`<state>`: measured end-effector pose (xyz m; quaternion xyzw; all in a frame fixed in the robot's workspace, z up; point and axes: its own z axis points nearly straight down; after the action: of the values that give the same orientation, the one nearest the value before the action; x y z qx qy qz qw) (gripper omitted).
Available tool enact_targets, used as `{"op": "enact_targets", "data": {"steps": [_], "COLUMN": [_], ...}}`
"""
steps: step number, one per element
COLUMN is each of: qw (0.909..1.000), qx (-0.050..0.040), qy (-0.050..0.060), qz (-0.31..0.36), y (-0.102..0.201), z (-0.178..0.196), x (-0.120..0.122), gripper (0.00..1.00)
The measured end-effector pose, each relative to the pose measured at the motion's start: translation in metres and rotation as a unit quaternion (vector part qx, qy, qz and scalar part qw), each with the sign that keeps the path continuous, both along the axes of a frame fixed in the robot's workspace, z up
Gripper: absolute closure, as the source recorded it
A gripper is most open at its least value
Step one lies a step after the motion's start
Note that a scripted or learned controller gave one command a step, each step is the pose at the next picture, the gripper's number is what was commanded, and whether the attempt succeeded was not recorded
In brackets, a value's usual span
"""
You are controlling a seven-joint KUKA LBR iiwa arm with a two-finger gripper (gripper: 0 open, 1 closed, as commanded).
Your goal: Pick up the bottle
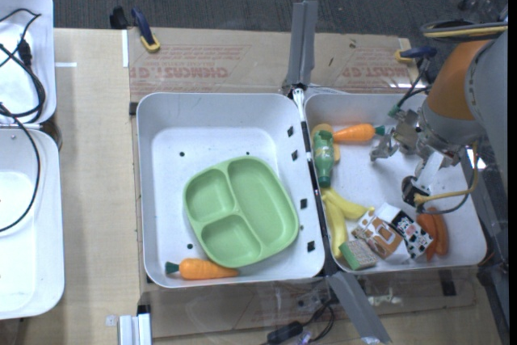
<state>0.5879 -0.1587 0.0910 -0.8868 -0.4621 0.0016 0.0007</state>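
Here's where you stand: the green plastic bottle point(323, 157) is not yet picked. It lies on its side in the shallow white bin on the arm's side point(464, 174), tucked along the wall that bin shares with its neighbour. Its yellowish top end points to the far rim, and the yellow toy bananas point(339, 210) sit just below its other end. Your gripper point(384, 148) hangs over the same bin but apart from the bottle, with the orange toy carrot point(355, 133) lying between the two. From this slant you can't tell how wide the jaws stand, and nothing visibly sits between them. So call it the approach stage, with nothing grasped or lifted. Judging by the layout, what's left is nearly everything: get across past the carrot, come down over the bottle's body, close on it and lift. That wall beside the bottle looks like the tight spot.
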Motion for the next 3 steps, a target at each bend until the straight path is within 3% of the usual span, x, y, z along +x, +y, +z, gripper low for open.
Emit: {"op": "enact_targets", "data": {"steps": [3], "qw": [1.0000], "qx": [0.0000], "qy": [0.000], "qz": [0.000], "y": [0.0000], "z": [0.0000], "x": [0.0000], "gripper": [0.00]}}
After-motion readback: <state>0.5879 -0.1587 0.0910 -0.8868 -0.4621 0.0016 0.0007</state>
